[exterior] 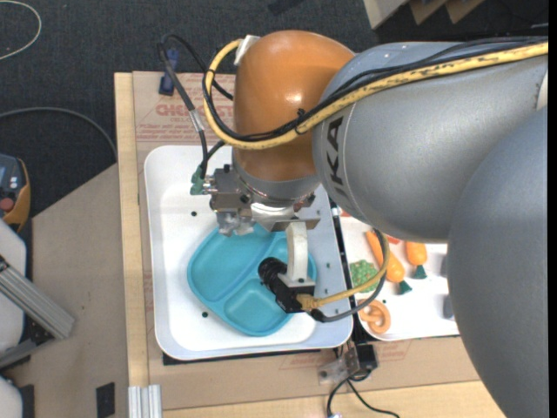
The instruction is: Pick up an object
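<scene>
Here, a turquoise divided tray (pixel 224 277).

Two bins side by side on the bench (pixel 130 233), the arm (pixel 418 138) reaching over the left one.
The left bin (pixel 170 259) holds a divided tray (pixel 231 277) in its near half (partly under the arm). The right bin (pixel 426 320) holds small things near the shared edge: carrots (pixel 396 266) behind, a ring (pixel 376 319) in front, a small lump (pixel 361 273) between them.
</scene>
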Action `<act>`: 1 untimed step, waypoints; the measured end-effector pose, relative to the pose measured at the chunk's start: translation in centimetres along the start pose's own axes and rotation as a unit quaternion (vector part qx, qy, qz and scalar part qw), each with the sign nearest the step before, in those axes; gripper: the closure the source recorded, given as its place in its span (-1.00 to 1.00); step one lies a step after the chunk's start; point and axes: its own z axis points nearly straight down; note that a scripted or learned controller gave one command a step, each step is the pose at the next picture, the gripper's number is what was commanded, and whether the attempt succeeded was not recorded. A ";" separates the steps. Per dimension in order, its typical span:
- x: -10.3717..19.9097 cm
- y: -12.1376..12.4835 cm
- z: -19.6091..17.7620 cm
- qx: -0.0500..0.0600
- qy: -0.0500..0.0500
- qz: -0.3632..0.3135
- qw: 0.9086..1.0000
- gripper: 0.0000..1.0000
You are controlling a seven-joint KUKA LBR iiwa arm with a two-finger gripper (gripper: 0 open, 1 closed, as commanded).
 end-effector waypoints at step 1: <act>0.2 1.5 -16.7 -0.012 0.004 0.001 1.000 1.00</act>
